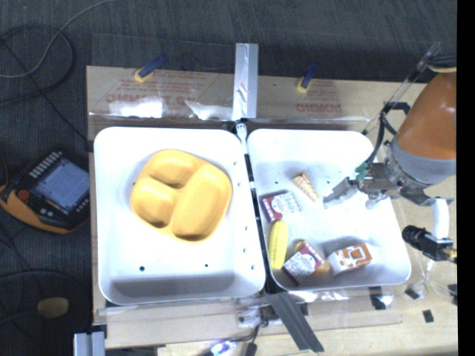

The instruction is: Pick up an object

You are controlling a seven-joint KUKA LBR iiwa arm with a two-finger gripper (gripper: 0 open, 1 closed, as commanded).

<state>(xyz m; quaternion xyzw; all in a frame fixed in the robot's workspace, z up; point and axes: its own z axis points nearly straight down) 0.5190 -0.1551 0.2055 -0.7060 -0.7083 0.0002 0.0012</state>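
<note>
The right bin (386, 221) holds several small items: a tan cone-shaped piece (304, 186), a maroon and white packet (280, 204), a yellow corn-like piece (277, 245), a red and white packet (303, 262) and an orange and white carton (350, 258). My gripper (355, 191) hangs over the right side of this bin, to the right of the tan piece and above the carton in the view. Nothing shows in its grasp. The arm's orange band (438, 117) is at the right edge.
A large yellow lumpy cushion-like object (180, 193) fills the middle of the left bin (119, 273). A metal divider strip (246, 80) stands behind the bins. A handheld pendant (52, 191) lies on the floor at left.
</note>
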